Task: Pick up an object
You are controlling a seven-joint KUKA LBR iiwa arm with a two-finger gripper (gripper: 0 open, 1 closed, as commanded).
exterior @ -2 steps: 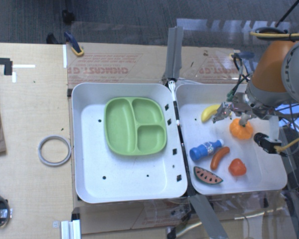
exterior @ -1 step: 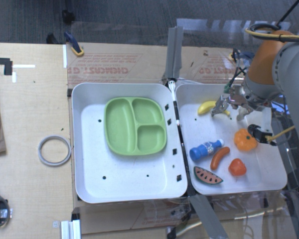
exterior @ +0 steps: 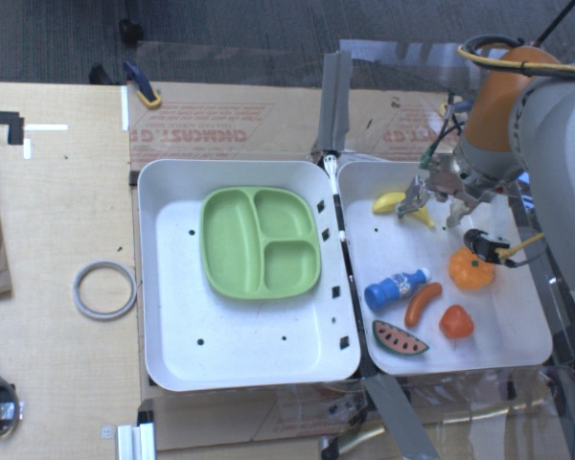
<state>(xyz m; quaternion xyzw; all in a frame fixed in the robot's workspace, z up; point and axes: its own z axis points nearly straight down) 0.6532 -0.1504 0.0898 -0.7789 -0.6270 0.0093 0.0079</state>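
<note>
hand [exterior: 439, 197] open, empty, poised just over banana [exterior: 400, 205]; banana's long axis runs leftward from hand, toward the green plate [exterior: 261, 241].

The arm [exterior: 556, 132] is smooth grey with a rounded orange band [exterior: 503, 103] above its wrist, black and yellow cables looping over it, and a metal tool [exterior: 439, 204].

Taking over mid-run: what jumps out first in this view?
The green divided plate lying alone in the left bin stands out most. In the right bin, small toy foods are scattered, among them a blue bottle and a watermelon slice. The gripper hovers at the banana near the far wall.
</note>
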